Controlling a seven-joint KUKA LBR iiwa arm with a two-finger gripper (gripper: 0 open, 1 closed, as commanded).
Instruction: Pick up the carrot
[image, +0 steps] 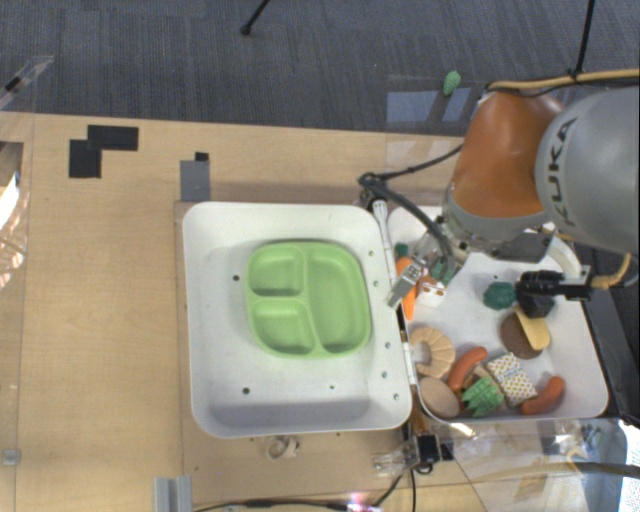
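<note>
Two white bins (200, 300) sat on our bench. We saw the carrot (406, 280) at the right bin's left edge, the gripper (412, 283) apparently pinching it. Judged from this, lifting remained.

Left bin (215, 380): holds green divided plate (305, 299), centred.
Right bin (585, 375): toy foods clustered at near edge: mushroom slice (433, 346), sausage (466, 366), another sausage (543, 394), dark green piece (499, 294).
Table (90, 330): black tape marks (100, 148) far left.
</note>
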